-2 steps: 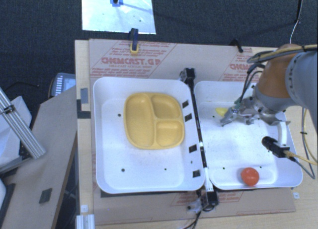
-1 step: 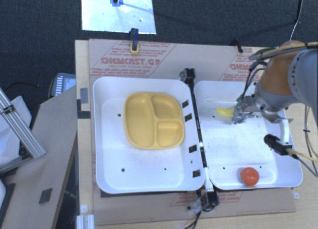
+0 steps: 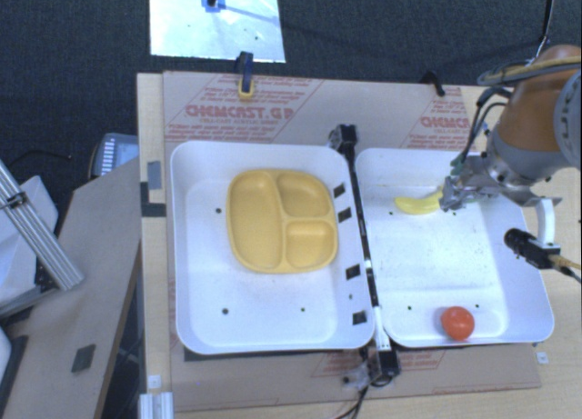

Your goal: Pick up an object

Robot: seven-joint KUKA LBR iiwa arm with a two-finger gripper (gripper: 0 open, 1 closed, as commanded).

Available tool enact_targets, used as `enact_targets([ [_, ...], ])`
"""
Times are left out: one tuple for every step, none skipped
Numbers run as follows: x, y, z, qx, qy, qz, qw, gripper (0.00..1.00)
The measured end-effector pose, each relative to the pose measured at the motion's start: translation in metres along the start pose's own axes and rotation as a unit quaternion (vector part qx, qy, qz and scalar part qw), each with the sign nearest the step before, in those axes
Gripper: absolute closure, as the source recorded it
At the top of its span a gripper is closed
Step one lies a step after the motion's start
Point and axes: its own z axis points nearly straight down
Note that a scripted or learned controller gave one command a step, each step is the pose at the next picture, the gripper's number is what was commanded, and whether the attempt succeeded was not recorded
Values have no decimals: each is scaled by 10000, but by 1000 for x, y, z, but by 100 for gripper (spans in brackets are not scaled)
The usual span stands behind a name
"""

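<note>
Nearest the camera sits a tomato point(image 3: 457, 322) by the right bin's point(image 3: 523, 313) front wall, well apart from me. Nearer to my reach is the banana point(image 3: 416, 204), at that bin's back, its right end touching my jaws point(image 3: 452, 197); whether they are spread or pinching I cannot tell. I'd centre over the banana's middle, closing across its narrow width. My arm point(image 3: 536, 122) reaches in from the right, wrist bent down
</note>
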Motion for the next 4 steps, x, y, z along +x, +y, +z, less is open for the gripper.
enact_targets([
  [3,-4,-46,9,2,-10,10000,100],
  [1,8,-104,-8,-3,-19,10000,100],
  [53,-4,-110,25,14,-35,10000,100],
  [100,-26,-101,37,15,-34,10000,100],
])
